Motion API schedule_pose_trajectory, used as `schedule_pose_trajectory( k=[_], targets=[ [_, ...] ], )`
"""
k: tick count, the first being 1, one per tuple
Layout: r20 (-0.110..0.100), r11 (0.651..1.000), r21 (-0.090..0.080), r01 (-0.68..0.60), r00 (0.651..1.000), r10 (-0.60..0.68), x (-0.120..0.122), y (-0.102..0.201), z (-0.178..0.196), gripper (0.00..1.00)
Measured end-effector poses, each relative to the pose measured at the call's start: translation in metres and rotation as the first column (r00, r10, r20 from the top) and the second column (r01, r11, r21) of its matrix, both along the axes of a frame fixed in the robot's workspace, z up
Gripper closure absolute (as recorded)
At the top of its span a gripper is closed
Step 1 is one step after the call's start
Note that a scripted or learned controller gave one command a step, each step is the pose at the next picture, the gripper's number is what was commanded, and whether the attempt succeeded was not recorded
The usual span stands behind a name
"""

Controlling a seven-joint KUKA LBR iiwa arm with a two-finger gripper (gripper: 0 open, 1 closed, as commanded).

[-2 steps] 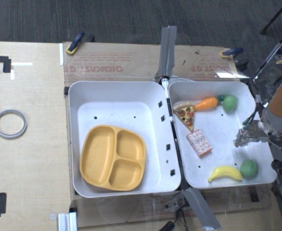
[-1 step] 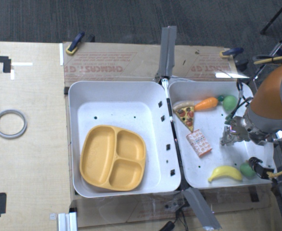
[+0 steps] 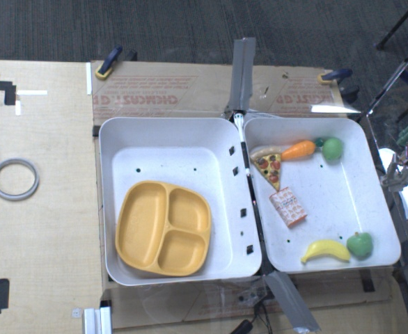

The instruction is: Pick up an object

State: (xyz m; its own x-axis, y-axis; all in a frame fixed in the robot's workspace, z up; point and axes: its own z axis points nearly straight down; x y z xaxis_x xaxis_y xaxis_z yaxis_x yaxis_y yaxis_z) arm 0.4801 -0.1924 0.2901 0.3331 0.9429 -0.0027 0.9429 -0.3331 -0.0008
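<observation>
Looking down on the table (image 3: 44,256), the camera view shows two white bins side by side on a sheet of cardboard (image 3: 169,89). The left bin (image 3: 113,145) carries a yellow tray (image 3: 163,228) with three compartments, lying toward the bin's near left corner. The right bin (image 3: 371,186) carries the small things. A pizza slice (image 3: 268,167) lies near the far left corner, its tip pointing toward the near edge. Just beside it, along the far edge, lies a carrot (image 3: 298,150), and next to the carrot's leafy end sits a green ball (image 3: 332,149), too small to tell what fruit it is. A pink box (image 3: 287,207) lies tilted near the bin's left wall, just past the pizza's tip and apart from it. In the near right corner a banana (image 3: 325,252) lies along the near edge, with a green apple (image 3: 360,245) touching or just beside its right end. On the table's left side rests a roll of tape (image 3: 13,178), well apart from the bins. Two blue clamps (image 3: 108,62) hold the cardboard at its far corners. At the right edge some dim metal parts (image 3: 399,172) show, too unclear to name, so the end effector's state cannot be told.
</observation>
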Motion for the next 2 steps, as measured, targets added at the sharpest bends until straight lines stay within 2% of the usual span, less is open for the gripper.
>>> schedule_pose_trajectory(
  k=[1,2],
  targets=[
    [-0.003,1.0,0.002,-0.008,1.0,0.008,-0.002,0.066,-0.04,1.0],
    [-0.001,0.947,-0.001,0.32,0.947,-0.32,0.083,0.05,0.036,1.0]
  ],
)
